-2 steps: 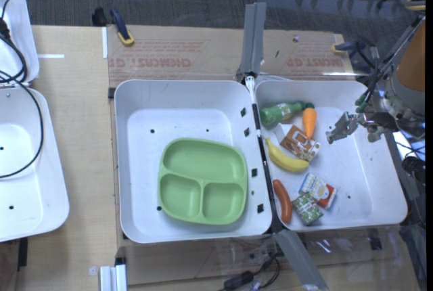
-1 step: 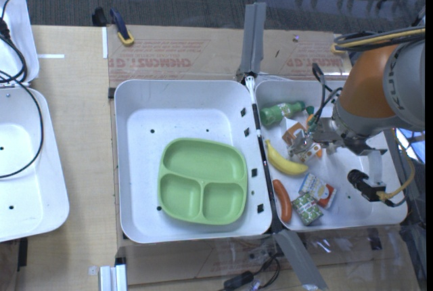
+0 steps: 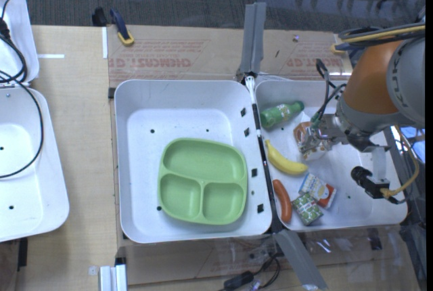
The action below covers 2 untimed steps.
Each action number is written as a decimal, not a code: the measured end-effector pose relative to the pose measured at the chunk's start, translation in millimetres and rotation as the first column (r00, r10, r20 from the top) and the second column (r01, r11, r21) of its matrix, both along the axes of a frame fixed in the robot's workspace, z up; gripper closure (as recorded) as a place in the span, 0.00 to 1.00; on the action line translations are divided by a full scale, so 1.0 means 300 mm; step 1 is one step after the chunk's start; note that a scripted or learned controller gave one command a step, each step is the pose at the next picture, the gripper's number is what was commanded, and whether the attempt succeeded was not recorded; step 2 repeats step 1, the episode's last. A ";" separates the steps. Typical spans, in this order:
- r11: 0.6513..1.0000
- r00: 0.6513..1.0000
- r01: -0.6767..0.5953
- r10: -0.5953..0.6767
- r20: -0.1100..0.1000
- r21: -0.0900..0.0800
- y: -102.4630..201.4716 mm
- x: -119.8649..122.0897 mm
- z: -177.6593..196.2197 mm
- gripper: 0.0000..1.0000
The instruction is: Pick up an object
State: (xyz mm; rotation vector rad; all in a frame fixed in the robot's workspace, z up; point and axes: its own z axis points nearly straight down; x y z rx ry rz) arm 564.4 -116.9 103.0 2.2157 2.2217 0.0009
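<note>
Currently my gripper (image 3: 315, 141) sits low in the right bin (image 3: 352, 215), near its middle, reaching in from the right. A crumpled packet (image 3: 306, 136) lies at the fingertips; whether it is between them, and whether they are apart or together, cannot be determined. Contents of the right bin: a green bottle (image 3: 280, 114) lying on its side near the far left corner; a banana (image 3: 284, 160) just beside the left wall, near the gripper; a red sausage (image 3: 283, 201) along the left wall toward the near edge; a green carton (image 3: 307, 208) and a white-and-red carton (image 3: 318, 189) touching each other, near the sausage. The left bin (image 3: 135, 147) holds a green divided plate (image 3: 202, 181), lying flat.
</note>
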 end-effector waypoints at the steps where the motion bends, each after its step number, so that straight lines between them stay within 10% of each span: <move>1: 0.999 0.999 -0.054 0.054 -0.004 0.001 0.146 0.115 0.294 1.00; 2: 0.999 0.999 -0.054 0.054 -0.004 0.001 0.146 0.115 0.294 1.00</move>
